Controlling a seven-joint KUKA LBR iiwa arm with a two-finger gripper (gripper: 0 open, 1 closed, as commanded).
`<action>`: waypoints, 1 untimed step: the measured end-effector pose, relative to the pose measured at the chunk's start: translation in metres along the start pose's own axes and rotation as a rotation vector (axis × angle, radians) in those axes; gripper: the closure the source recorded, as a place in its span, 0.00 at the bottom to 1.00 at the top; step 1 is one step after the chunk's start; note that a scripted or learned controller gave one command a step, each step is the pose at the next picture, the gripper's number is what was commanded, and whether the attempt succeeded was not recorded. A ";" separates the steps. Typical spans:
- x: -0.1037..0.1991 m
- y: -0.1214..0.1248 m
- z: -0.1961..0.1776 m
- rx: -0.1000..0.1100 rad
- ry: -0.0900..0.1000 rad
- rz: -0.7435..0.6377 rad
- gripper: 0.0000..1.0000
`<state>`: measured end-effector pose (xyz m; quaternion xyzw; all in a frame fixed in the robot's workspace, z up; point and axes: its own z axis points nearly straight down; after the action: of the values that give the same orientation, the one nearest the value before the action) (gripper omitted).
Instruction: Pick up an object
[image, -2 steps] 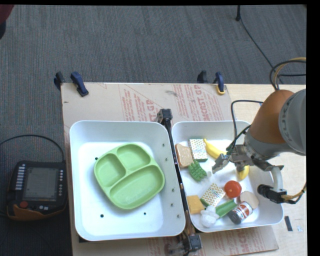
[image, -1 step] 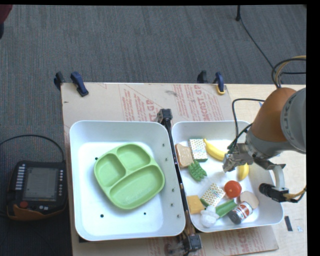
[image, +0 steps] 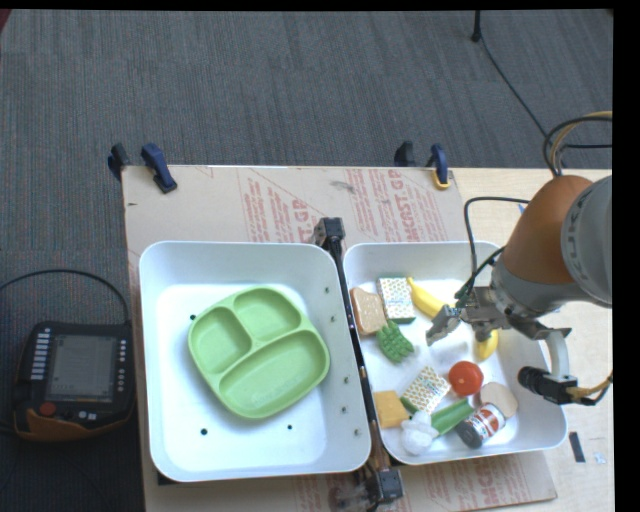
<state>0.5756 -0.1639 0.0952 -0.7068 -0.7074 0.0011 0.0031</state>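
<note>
The right bin (image: 545, 425) holds a clutter of toy foods. A yellow banana (image: 425, 297) lies near its middle top, with a patterned block (image: 396, 297) and a tan bread slice (image: 367, 311) to its left and a green ridged piece (image: 395, 342) just below those. Lower down sit a red tomato (image: 465, 377), a second patterned block (image: 427, 388), an orange cheese wedge (image: 390, 408), a white crumpled piece (image: 418, 433), a green stick (image: 452, 415) and a small red-labelled can (image: 482, 424).

The end effector (image: 447, 323) hangs over this bin, just right of the banana and above the tomato. Its two dark fingers look spread apart at the tips, with nothing visible between them; whether a tip touches the banana cannot be told. A second yellow piece (image: 486, 345) shows just under the wrist.

The left bin (image: 160, 300) carries a light green divided plate (image: 258, 349). Both bins rest on a cardboard-covered surface (image: 290, 200) clamped at its far edge. A control pendant (image: 75, 378) lies on the floor to the left.
</note>
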 end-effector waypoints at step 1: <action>0.056 -0.007 0.009 -0.001 0.000 -0.001 0.00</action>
<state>0.5686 -0.1083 0.0861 -0.7064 -0.7078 0.0009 0.0026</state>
